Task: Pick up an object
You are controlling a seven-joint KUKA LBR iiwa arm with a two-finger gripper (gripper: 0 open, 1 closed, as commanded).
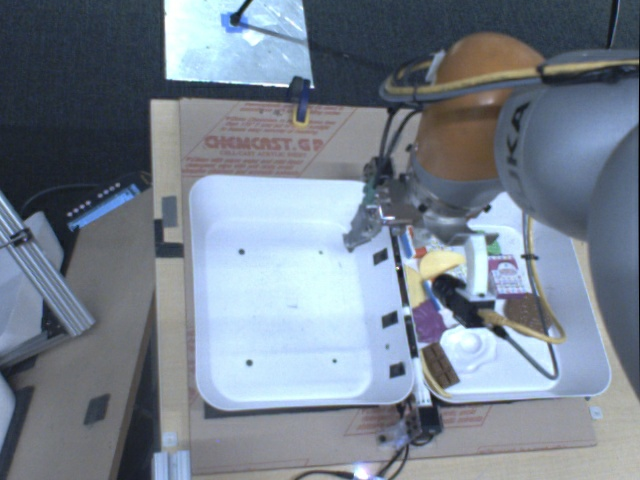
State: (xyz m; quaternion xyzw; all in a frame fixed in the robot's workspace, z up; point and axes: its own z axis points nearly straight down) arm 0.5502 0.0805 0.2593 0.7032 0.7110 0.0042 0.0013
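The grey metal pincer [362, 223] hangs over the left shallow white plastic bin's [290, 308] right rim, apparently narrow and holding nothing.

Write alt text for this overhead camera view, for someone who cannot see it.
A grey and orange robot arm reaches from the right, its gripper over the left bin. The right bin holds a jumble of small objects.

Just left of the jaws, the shallow white plastic left bin [290, 308] looks smooth and faintly glossy. Beyond them lies a matt brown cardboard sheet [262, 140]; farther back, a crinkled shiny foil-like square panel [237, 28].
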